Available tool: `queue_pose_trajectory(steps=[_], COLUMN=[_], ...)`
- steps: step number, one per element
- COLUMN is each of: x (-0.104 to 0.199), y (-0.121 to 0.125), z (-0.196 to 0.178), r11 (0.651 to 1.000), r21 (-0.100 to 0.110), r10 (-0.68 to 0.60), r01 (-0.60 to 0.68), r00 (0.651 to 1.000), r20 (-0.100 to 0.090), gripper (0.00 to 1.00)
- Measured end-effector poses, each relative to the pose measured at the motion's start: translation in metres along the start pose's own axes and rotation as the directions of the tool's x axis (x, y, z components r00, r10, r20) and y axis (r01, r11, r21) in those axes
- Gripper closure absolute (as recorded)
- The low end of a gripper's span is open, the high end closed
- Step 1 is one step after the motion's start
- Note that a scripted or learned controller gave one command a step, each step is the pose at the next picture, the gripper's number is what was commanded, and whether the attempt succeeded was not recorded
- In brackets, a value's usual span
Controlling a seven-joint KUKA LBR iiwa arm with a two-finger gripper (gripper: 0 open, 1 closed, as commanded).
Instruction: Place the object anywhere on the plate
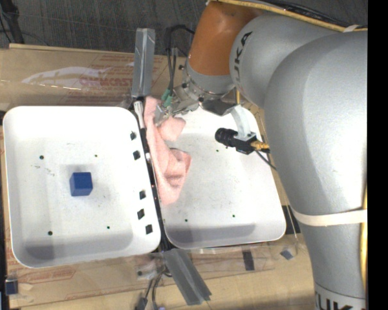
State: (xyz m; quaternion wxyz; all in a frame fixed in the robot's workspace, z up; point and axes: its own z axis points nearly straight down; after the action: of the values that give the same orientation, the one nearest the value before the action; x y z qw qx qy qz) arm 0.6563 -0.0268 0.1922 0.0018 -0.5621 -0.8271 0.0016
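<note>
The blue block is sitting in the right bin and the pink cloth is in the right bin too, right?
Not quite. The camera view shows the blue block in the left bin; the pink cloth does lie in the right bin, along its left edge.

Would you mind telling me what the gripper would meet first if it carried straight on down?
Most likely the pink cloth: the gripper sits at its upper end in the right bin. Depth is unclear from this view.

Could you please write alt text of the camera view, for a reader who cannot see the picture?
A grey robot arm with an orange band reaches from the right over two white bins, its gripper at the top of a pink cloth that lies along the right bin's left edge. A small blue cube sits in the left bin.
</note>
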Motion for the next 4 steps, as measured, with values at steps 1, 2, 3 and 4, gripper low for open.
queue_pose_trajectory(steps=[1, 2, 3, 4], x=[0.0, 0.054, 0.106, 0.153], y=[0.0, 0.004, 0.011, 0.021], z=[-0.04, -0.03, -0.024, -0.038], r11=[1.0, 0.916, 0.684, 0.362], r21=[-0.003, 0.001, 0.001, 0.0], r10=[-0.007, -0.402, -0.729, -0.932], r01=[0.007, 0.402, 0.729, 0.932], r00=[1.0, 0.916, 0.684, 0.362], r20=[0.001, 0.001, 0.001, 0.006], gripper=[1.0, 1.0, 1.0, 1.0])
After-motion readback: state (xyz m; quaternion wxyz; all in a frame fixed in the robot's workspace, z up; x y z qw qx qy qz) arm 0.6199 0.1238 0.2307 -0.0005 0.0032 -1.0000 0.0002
